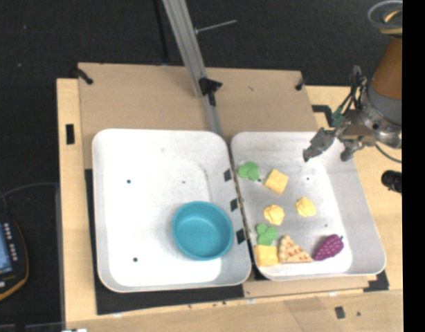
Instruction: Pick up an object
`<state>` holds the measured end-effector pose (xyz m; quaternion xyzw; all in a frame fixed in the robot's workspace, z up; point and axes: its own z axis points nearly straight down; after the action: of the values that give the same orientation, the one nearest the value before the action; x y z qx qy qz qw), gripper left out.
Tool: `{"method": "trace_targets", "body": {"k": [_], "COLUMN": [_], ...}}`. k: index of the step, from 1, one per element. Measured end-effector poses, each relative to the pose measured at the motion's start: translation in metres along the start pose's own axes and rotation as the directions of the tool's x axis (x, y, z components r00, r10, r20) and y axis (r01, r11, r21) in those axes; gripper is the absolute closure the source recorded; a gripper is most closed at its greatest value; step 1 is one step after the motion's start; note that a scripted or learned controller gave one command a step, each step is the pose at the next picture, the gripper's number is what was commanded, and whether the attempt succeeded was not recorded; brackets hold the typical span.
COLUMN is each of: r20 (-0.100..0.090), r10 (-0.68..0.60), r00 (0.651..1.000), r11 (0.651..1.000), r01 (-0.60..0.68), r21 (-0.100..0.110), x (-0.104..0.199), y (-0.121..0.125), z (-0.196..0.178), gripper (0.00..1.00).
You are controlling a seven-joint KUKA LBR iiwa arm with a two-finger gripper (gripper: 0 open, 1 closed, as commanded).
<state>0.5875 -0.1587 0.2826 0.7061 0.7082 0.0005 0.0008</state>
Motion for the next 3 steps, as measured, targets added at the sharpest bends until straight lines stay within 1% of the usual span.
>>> {"method": "trace_targets", "body": {"k": [1,2,3], "r20": [0.000,0.001,0.001], "r10": [0.000,0.004,0.004], "r00": [1.000,1.000,1.000], "r11": [1.000,1.000,1.000], "r01": [0.000,-0.004,-0.004], "r21": [0.000,0.006,0.005], "x": [0.000,0.000,-0.003], "y": [0.000,-0.006,-0.014], "z": [0.000,0.062,0.108], "gripper": [0.00,0.00,0.00]}}
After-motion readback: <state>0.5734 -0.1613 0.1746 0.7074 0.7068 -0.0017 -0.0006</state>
